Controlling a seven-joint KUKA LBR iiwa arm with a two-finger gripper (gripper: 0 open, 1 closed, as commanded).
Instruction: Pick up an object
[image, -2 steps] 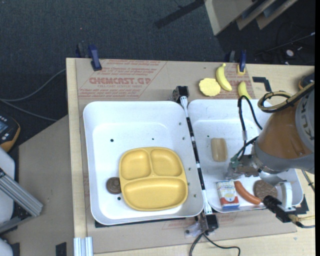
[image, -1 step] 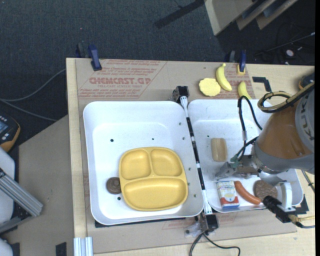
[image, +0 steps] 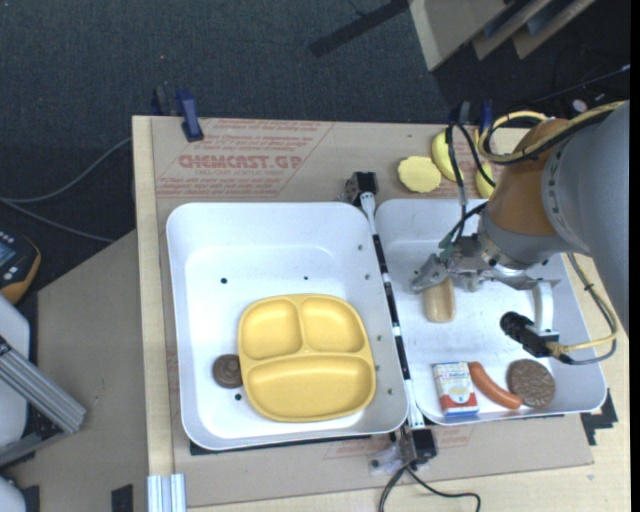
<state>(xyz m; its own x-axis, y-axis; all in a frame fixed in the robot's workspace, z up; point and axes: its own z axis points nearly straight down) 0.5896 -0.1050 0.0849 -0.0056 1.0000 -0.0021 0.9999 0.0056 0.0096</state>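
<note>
Reaching into the right bin, the gripper sits just above a tan roll — whether it grips, I cannot tell. Next comes closing squarely on it — then lifting.

Two bins were set side by side on the desk. In the left bin a divided tray was placed toward the front, and a round cookie was laid touching the tray's left edge. In the right bin a bread roll was found near the left wall, just below the gripper. Along the front of that bin a small carton, a sausage and a second round cookie were ranged from left to right, close together. Behind the right bin, on the desk, a lumpy piece was left beside the arm's cables.
</note>
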